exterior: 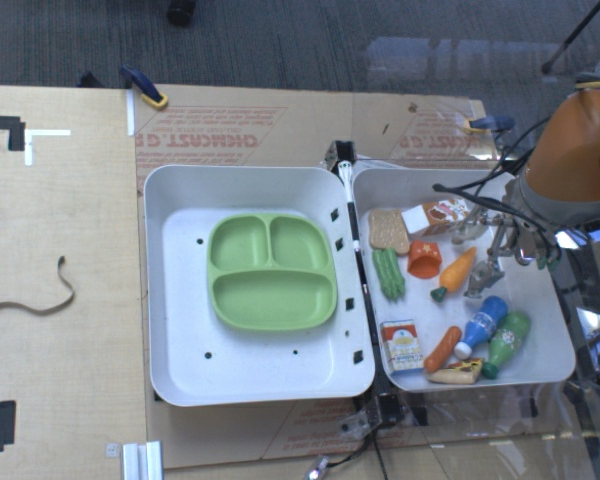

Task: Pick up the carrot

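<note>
Counter (60,368): pale wood-grain surface carrying a sheet of printed brown cardboard (240,128) and, on it, two shallow white bins side by side.
Left bin (170,368): white plastic tray with rounded corners; holds one light green three-compartment plate (273,272), lying flat near its middle.
Right bin (550,368): white plastic tray crowded with toy foods, touching the left bin along its inner wall.
Arm (575,148): grey body with an orange band above the wrist, entering from the right and hanging over the right bin's upper right part.
End effector (485,268): metallic two-finger unit pointing down, just right of the carrot; whether the fingers are apart or together cannot be told, as they are blurred against the bin floor.
Carrot (454,272): orange tapered toy with a small green top at its lower left end, lying tilted on the right bin's floor near the centre, between an orange cup (424,258) and the end effector; not seen between the fingers.
Neighbouring items: a brown bread slice (388,230) and a green bean pod (388,273) to the carrot's left; a blue bottle (481,323) and a green bottle (507,340) below it; a reddish sausage (442,348) beside a small printed carton (403,345).
Loose item on the counter: a thin curved grey strip (35,298), well apart from both bins.
</note>
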Motion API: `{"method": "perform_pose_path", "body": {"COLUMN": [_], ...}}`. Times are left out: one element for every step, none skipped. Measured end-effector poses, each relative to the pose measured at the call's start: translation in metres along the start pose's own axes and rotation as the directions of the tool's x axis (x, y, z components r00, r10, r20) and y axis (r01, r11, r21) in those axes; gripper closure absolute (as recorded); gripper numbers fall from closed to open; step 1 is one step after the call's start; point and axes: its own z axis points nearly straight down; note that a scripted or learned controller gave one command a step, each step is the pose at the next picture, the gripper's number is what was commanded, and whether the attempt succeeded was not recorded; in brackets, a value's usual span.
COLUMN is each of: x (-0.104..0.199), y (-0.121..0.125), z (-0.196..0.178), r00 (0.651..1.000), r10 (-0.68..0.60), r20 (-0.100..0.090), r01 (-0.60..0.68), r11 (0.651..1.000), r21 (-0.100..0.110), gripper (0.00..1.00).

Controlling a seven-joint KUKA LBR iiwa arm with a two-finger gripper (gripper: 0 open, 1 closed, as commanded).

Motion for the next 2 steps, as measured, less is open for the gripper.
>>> {"method": "perform_pose_path", "body": {"x": [-0.0019,-0.0020], "y": [0.0014,0.0017], "z": [-0.0100,-0.0100], "r00": [1.000,1.000], "r10": [-0.004,-0.004], "r20": [0.004,0.004], "r01": [0.004,0.004], "r11": [1.000,1.000], "r21": [0.001,0.001], "gripper": [1.00,0.00]}}
